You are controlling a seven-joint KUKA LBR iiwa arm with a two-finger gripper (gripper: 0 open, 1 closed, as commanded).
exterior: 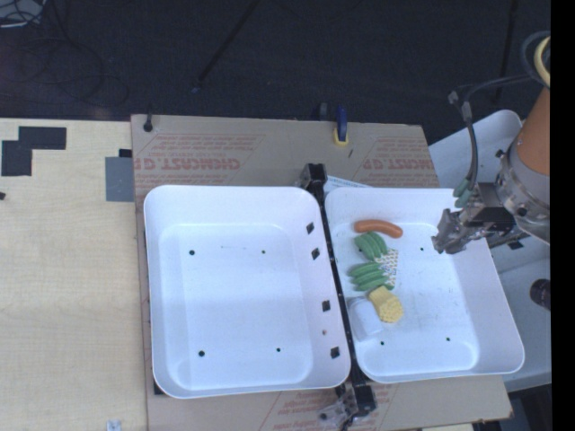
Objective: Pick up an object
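The right bin [467, 348] holds a small cluster of toy foods along its left side. An orange-red sausage [378, 229] lies at the top. Below it sit two green pea pods [369, 245] [367, 274], with a white spotted piece [389, 261] between them. A yellow corn cob [388, 305] lies lower, next to a pale white piece [364, 317]. My gripper [448, 240] hangs over the bin's right part, well to the right of the sausage, with nothing seen between its fingers.
The left bin [171, 366] sits beside the right one, joined by a black clamp strip [325, 268]. Both rest on a cardboard sheet [234, 155]. A light wooden table [63, 285] extends to the left. Cables hang near the arm at the right.
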